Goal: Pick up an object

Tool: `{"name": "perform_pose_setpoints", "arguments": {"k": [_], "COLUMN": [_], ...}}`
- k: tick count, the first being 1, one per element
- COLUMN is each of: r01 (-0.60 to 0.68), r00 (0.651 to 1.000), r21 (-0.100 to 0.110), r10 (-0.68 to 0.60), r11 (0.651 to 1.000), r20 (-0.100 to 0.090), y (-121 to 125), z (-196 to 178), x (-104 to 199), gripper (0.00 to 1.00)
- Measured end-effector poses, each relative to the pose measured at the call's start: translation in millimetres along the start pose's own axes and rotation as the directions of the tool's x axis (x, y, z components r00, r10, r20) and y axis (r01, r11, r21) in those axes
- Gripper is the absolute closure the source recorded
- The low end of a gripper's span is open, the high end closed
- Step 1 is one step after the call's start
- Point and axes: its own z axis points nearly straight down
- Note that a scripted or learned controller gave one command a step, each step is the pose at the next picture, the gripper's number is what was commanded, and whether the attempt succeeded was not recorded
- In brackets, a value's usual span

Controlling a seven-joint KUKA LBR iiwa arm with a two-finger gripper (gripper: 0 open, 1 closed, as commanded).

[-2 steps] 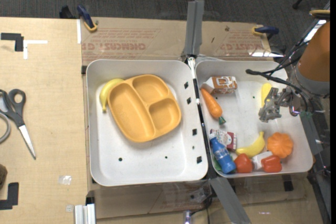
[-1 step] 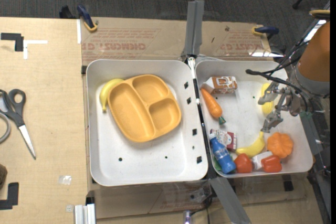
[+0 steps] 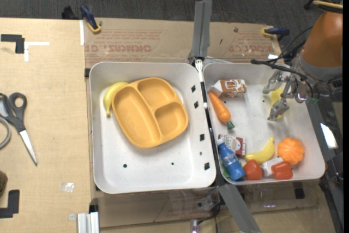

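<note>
The tool (image 3: 279,100) is seen low over the right bin (image 3: 311,133), near its far right corner, beside something yellow; whether it is open or closed cannot be told. Pickable objects are crowded along the near edge: an orange pumpkin (image 3: 290,150), a banana (image 3: 262,151), a blue bottle (image 3: 230,161); a carrot (image 3: 220,108) and a small carton (image 3: 232,87) lie toward the left wall. An isolated object is best chosen; the descent should be centred and the lift made straight up.
</note>
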Motion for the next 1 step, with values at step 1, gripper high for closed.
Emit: {"name": "perform_pose_setpoints", "arguments": {"k": [1], "r01": [0.000], "r00": [1.000], "r21": [0.001], "r10": [0.000], "r11": [1.000], "r20": [0.008], "y": [0.6], "z": [-11.7], "x": [-2.3], "gripper": [1.00]}}
